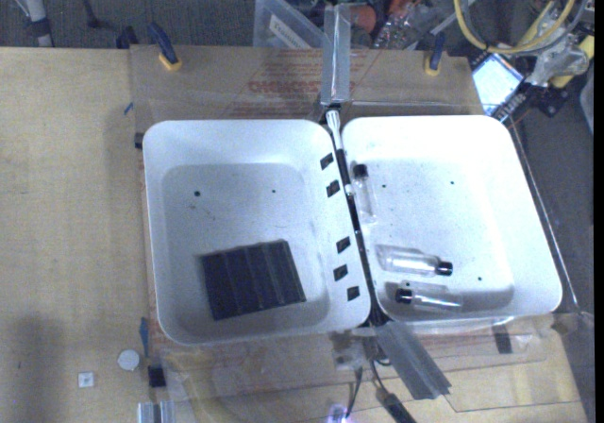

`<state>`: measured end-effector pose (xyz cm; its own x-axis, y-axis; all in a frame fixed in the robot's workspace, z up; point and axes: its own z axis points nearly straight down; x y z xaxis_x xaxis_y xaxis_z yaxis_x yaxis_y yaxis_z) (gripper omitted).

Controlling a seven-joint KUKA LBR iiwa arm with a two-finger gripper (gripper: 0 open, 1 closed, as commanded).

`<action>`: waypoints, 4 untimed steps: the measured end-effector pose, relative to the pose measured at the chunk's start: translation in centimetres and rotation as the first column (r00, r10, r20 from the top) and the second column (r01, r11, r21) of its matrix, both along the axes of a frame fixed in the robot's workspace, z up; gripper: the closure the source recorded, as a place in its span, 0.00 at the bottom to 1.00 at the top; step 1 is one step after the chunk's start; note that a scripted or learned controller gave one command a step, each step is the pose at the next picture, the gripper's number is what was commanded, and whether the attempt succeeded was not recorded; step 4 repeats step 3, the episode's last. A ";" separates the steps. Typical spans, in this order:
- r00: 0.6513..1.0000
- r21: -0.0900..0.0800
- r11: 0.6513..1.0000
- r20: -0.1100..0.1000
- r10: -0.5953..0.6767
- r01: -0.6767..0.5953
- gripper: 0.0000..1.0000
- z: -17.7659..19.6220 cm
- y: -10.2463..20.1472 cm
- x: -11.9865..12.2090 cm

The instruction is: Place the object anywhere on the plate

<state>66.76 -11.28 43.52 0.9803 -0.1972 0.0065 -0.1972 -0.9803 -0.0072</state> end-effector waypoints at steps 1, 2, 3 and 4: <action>0.908 -0.003 0.908 -0.012 -0.418 0.418 1.00 0.0 6.7 -0.1; 1.000 0.000 1.000 -0.004 0.000 0.000 1.00 0.0 12.9 -0.1; 1.000 0.009 1.000 0.002 0.004 -0.004 1.00 1.0 13.4 0.0; 1.000 0.009 1.000 0.002 0.004 -0.004 1.00 1.0 13.4 0.0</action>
